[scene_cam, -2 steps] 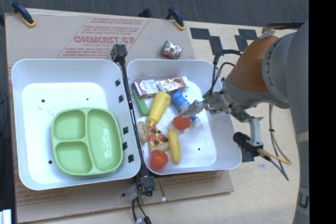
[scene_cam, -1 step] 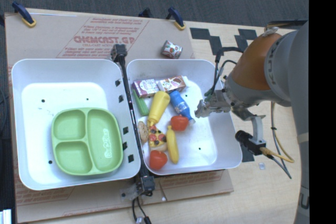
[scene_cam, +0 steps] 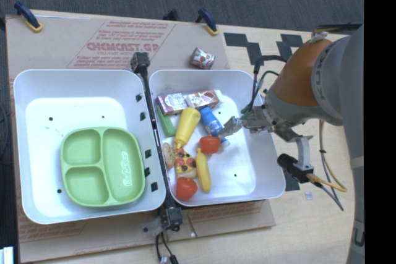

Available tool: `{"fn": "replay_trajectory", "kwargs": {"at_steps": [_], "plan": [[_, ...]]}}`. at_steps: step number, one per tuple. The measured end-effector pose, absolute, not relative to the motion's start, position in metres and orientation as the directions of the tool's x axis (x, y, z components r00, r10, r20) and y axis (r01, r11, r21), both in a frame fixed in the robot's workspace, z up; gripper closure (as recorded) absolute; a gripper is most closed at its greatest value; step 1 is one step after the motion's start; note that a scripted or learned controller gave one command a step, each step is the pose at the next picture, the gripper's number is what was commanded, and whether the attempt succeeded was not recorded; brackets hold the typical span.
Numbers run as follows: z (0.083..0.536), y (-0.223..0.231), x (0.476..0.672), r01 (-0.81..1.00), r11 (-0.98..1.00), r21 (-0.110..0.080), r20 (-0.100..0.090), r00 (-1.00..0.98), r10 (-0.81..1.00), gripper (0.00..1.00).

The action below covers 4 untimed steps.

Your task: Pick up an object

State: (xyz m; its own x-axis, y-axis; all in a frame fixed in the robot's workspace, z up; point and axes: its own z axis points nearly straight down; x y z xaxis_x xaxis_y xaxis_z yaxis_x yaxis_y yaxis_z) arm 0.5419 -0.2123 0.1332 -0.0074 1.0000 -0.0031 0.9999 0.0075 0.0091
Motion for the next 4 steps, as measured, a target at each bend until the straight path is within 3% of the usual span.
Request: {"fn": "replay_trajectory", "kwargs": {"at_steps": [1,2,3,4], "plan": [[0.092,-0.131,0.616,1.0,0.005,0.0,-0.005,-0.005,1.0,0.0],[0.102,-0.13,0.616,1.0,0.009,-0.002,-0.001,-0.009,1.0,1.0],[0.193,-0.062,0.567,1.0,0.006,-0.001,0.002,-0.006,1.0,1.0],[0.191,-0.057,0.48,1.0,0.007,-0.005,0.0,-0.007,1.0,1.0]]}}
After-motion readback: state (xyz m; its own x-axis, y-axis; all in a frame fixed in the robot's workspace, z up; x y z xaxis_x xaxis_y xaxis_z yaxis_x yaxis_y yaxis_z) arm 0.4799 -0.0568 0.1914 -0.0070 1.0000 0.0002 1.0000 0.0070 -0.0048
